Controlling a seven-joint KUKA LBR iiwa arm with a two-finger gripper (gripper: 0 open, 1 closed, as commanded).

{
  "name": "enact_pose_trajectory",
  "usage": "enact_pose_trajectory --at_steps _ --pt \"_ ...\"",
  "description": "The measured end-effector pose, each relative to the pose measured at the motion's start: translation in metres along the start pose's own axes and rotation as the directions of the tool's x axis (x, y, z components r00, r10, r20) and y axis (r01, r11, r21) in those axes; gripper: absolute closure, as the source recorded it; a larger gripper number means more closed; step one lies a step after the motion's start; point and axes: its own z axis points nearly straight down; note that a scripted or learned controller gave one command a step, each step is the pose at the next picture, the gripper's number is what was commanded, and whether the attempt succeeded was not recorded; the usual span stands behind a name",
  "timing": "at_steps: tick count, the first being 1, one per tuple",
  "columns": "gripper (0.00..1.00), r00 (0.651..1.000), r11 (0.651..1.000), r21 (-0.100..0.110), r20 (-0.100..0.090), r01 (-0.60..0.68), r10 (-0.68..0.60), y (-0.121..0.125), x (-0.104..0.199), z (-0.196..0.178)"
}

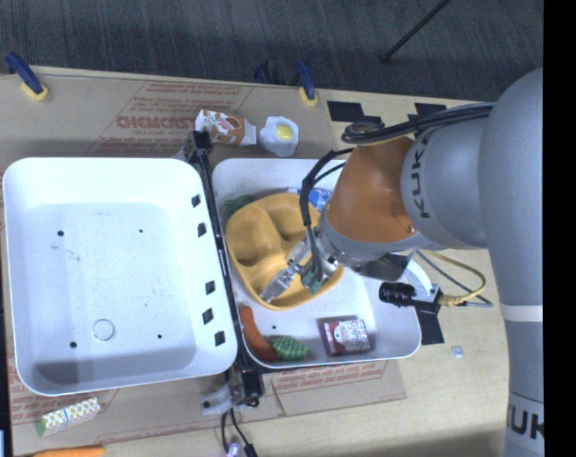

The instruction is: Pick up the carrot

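The carrot (252,332) lies in the right bin (402,336), at its near left corner, pressed along the left wall; its orange body runs toward a green leafy top (288,347) that points right. It sits low against the wall, which I judge leaves little room for a finger on that side. Just right of the greens rests a dark red packet (345,335), flat on the bin floor. Farther back, a yellow tray (259,241) with moulded hollows fills the middle of the bin, tilted and leaning toward the carrot's end.

The gripper (302,274) hangs over the near rim of the tray, apart from the carrot and a little behind it. Whether the claw is released or clenched I cannot tell; the metal parts there blur into the tray's edge, and nothing is seen caught in them. My guess is that the arm is not yet lined up with the carrot.

The arm's orange band (368,203) and grey wrist cover the right bin's back half; a blue scrap (316,198) and a bit of green peep out beside them, too little to name. The left bin (21,255) stands alongside, touching. Behind the bins sit a small carton (221,127) and a yellow-white object (280,135).
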Motion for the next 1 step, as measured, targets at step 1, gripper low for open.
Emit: enact_pose_trajectory --at_steps 1 --pt "0.00 1.000 1.000 0.000 0.000 0.000 0.000 0.0000 0.0000 0.0000"
